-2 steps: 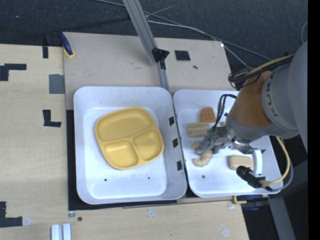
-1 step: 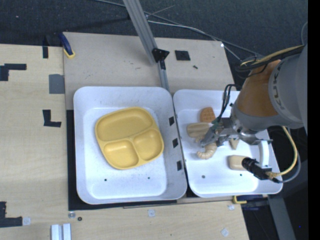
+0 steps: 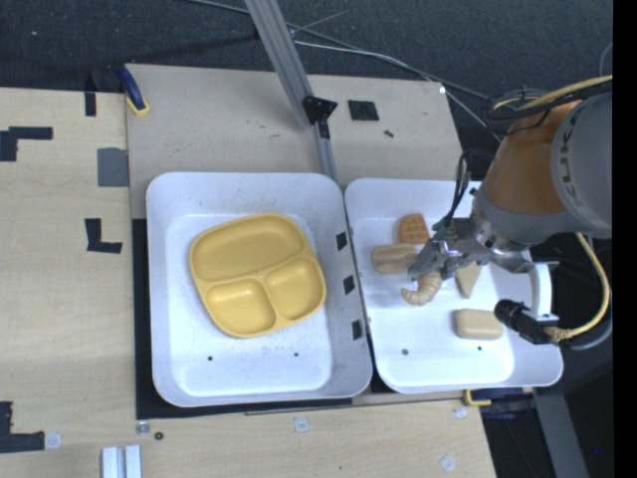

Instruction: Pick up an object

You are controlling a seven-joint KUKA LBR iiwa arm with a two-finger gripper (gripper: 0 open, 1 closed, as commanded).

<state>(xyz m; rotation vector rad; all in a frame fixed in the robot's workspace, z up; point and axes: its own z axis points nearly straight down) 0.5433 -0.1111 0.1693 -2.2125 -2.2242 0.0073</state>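
In the right bin (image 3: 438, 366) lie several small food-like pieces: an orange-brown piece (image 3: 413, 229), a tan oblong piece (image 3: 392, 258), a curved beige piece (image 3: 424, 289), a tan wedge (image 3: 467, 280) and a pale block (image 3: 477, 324). My gripper (image 3: 436, 259) hangs low over the middle of this bin, its dark fingers right above the curved beige piece and next to the tan oblong piece. Nothing is visibly lifted between the fingers.
The left bin (image 3: 179, 366) holds a yellow three-compartment plate (image 3: 258, 273). A grey pole (image 3: 284, 58) slants down to the bins' back edge. The arm's grey body with its orange band (image 3: 532, 172) covers the right bin's far right side.
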